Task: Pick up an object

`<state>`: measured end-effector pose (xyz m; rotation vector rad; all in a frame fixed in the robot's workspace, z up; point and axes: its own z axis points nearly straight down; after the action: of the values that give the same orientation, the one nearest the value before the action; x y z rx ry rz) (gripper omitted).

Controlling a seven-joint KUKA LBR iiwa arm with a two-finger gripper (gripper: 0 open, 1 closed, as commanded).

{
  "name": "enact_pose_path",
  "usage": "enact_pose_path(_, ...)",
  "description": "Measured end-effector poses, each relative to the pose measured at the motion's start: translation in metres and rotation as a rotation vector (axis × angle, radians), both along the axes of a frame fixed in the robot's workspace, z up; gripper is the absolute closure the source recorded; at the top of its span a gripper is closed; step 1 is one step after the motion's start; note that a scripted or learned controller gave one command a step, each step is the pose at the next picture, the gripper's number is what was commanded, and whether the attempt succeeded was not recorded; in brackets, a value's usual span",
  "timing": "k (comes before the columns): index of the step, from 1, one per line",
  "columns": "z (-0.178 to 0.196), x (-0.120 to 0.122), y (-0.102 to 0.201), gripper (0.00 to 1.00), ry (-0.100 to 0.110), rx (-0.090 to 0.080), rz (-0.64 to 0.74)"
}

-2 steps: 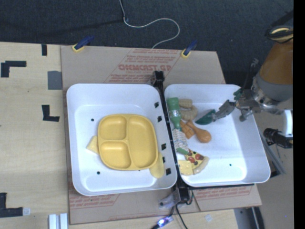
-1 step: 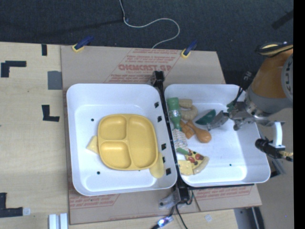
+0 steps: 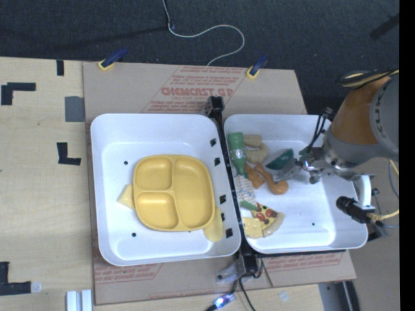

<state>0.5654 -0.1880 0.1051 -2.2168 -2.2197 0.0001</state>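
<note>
Objects (image 3: pixel 259 173) for picking are lying in a loose cluster in the right bin (image 3: pixel 324 233), crowding its 9 o'clock side against the wall shared with the left bin (image 3: pixel 104 173).

The wooden bench (image 3: pixel 39 173) is carrying a cardboard sheet (image 3: pixel 194 86), and the 2 white bins are sitting side by side on it. The grey and orange arm (image 3: pixel 363 125) is reaching in from 3 o'clock over the right bin. A yellow divided plate (image 3: pixel 175 192) with 3 compartments is lying in the middle of the left bin.

Within the cluster, a green bottle (image 3: pixel 235 151) is lying at 11 o'clock along the shared wall. A toy pizza slice (image 3: pixel 262 218) is resting at 6 o'clock. An orange piece (image 3: pixel 269 180) is lying at the centre, with a clear wrapper (image 3: pixel 243 188) just beside it at 8 o'clock. A tan piece (image 3: pixel 256 149) is sitting at 12 o'clock, touching the bottle. A teal object (image 3: pixel 281 159) is sitting at 2 o'clock.

The gripper (image 3: pixel 301 164) is hanging right against the teal object at its 3 o'clock side; whether it is clenched, released or grasping that object cannot be told from this angle.
</note>
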Motion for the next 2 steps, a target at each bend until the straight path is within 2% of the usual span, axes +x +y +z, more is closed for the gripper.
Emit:
enact_pose_path(1, -0.021, 0.0, 0.001, 0.0, -0.001, -0.004, 0.001)
enact_pose_path(2, -0.01, 0.001, 0.001, 1.0, -0.004, -0.005, 0.001)
